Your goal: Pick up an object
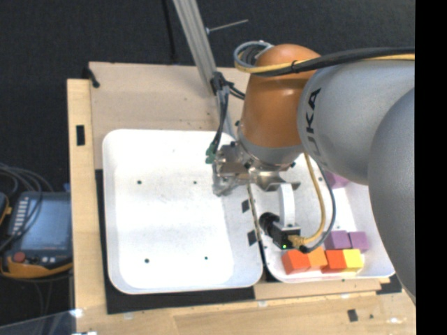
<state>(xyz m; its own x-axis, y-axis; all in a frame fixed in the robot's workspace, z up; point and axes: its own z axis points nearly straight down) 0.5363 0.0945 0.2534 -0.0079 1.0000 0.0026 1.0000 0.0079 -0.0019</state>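
Note:
Several small blocks lie at the near end of the right bin (pixel 380 269): an orange block (pixel 296 262), a red-orange block (pixel 336 259), a yellow block (pixel 353 259) and two purple blocks (pixel 341 240) behind them. Another purple piece (pixel 336 181) peeks out from under the arm. My gripper (pixel 229 172) hangs below the orange wrist band, over the right edge of the left bin (pixel 115 187), up and to the left of the blocks. The wrist hides most of it, and I see nothing held in it.
The grey arm covers the far part of the right bin. A metal pole (pixel 195 37) slants up from the bench behind the bins. A pendant with cables (pixel 35 232) sits off the bench at the left.

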